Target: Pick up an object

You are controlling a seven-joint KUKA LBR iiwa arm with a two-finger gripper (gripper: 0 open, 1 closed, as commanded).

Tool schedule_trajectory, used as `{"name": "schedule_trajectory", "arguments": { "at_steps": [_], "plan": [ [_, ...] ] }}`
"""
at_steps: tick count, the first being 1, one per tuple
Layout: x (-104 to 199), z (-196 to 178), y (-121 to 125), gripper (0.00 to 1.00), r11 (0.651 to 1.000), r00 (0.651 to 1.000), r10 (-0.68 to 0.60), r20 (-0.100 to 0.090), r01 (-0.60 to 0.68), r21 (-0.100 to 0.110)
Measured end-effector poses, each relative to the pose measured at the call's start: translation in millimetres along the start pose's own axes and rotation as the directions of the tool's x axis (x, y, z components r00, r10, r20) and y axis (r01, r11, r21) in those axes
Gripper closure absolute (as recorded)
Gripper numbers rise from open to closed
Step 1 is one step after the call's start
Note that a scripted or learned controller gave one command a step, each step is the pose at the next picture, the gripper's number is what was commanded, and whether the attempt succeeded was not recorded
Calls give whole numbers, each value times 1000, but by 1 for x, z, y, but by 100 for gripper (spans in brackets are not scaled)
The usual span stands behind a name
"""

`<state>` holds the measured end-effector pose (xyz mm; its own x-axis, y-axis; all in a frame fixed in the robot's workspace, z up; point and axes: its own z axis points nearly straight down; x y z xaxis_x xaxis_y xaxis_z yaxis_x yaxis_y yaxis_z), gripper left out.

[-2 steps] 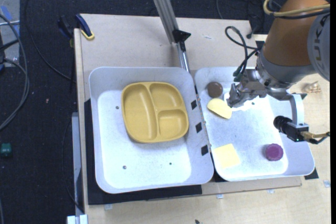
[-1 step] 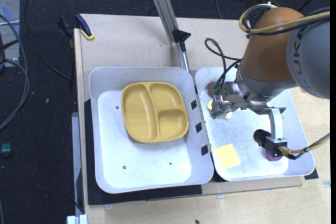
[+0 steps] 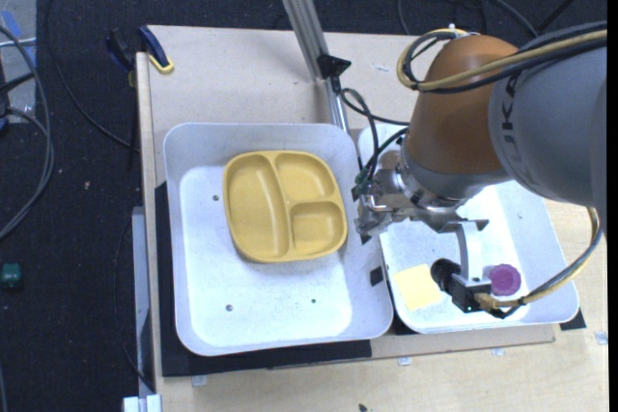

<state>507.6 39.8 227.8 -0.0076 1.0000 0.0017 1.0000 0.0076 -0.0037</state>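
- The plate [image 3: 285, 206] lies flat, open side up, in the left bin [image 3: 261, 314]. The block [image 3: 417, 287] and purple piece [image 3: 505, 280] lie in the right bin [image 3: 541, 236].
- Plate: likely stiff, light, smooth plastic. Its rim or a divider wall offers the best hold.
- Block: probably soft foam. Grip it across its sides.
- The hand [image 3: 370, 207] hangs over the seam between the bins, just beside the plate's rim. Whether it is apart or together cannot be told.
- The left bin has free floor around the plate. The arm crowds the right bin.
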Motion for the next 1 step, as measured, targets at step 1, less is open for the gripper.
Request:
{"name": "schedule_trajectory", "arguments": {
  "at_steps": [1],
  "plan": [
    [60,-3,-2,100,1000,1000,-2,0,2,-3]
  ]
}}
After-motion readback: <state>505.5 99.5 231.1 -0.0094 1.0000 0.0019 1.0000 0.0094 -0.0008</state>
